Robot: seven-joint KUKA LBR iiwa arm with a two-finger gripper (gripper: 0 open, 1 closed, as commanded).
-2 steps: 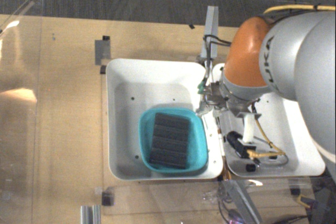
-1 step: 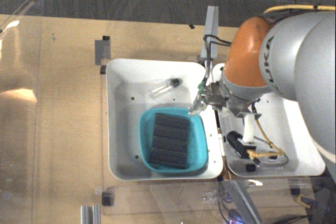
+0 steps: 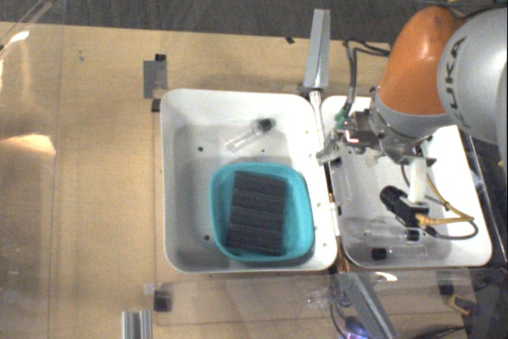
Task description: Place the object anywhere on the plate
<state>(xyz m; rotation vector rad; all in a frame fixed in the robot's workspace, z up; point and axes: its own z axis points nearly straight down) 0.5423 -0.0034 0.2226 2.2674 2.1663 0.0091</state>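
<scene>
You are reading "KUKA" lettering [image 3: 463, 71] on the grey arm [image 3: 476, 67] reaching over the right bin [image 3: 468, 250], tool state impossible to tell, dark ridged object [image 3: 256, 213] lying on the teal plate [image 3: 298, 190] well left of it.

Block [image 3: 256, 212] lies on plate [image 3: 298, 202] in left bin [image 3: 178, 194], tube [image 3: 248, 134] behind it; arm [image 3: 429, 75] over right bin [image 3: 460, 242].

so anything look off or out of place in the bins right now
Mostly tidy. The dark ridged block already lies on the teal plate in the left bin. One small clear tube lies loose and askew on the bin floor behind the plate. Nothing looks spilled or damaged.
</scene>
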